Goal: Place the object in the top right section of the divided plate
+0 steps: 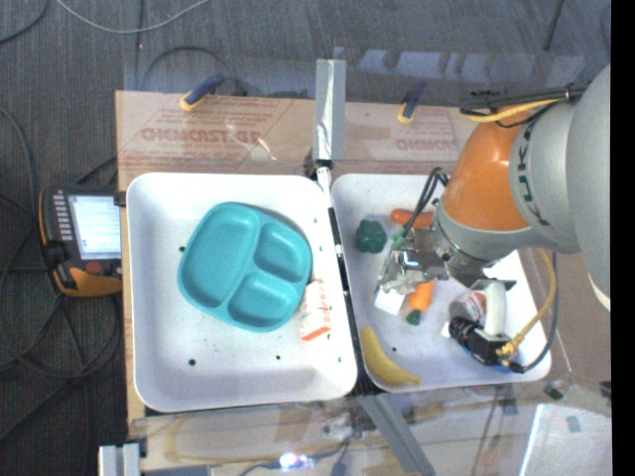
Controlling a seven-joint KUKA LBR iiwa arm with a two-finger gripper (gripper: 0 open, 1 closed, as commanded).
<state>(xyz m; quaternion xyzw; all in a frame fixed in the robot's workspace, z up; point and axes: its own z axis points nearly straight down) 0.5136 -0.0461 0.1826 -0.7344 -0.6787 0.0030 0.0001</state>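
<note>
My tool (402, 271) hangs low over the right bin (442, 357), at the end of my grey arm (496, 181) with its orange band, which reaches in from the view's right. Seen from above, whether the tool is apart or together I cannot tell, nor whether it has anything clamped.

A small carrot (419, 300), orange with a green end, lies just beside the tool on its near side, tilted, so close that I cannot tell if the two touch. A second orange piece (402, 216) shows just beyond the tool, toward the far wall of the bin. A dark green lump (370, 234) sits near the tool, up and to the view's left of it. A banana (385, 360) lies further off on the near side, curved along the bin's near left corner.

The blue divided plate (248, 264) is well apart from the tool, off to the view's left in the middle of the left bin (159, 365), across the two bin walls that meet between us. An orange and white packet (316, 310) lies between the plate and the tool, touching the plate's near right rim, inside the left bin.

Both bins rest on a brown tabletop (198, 132)
</note>
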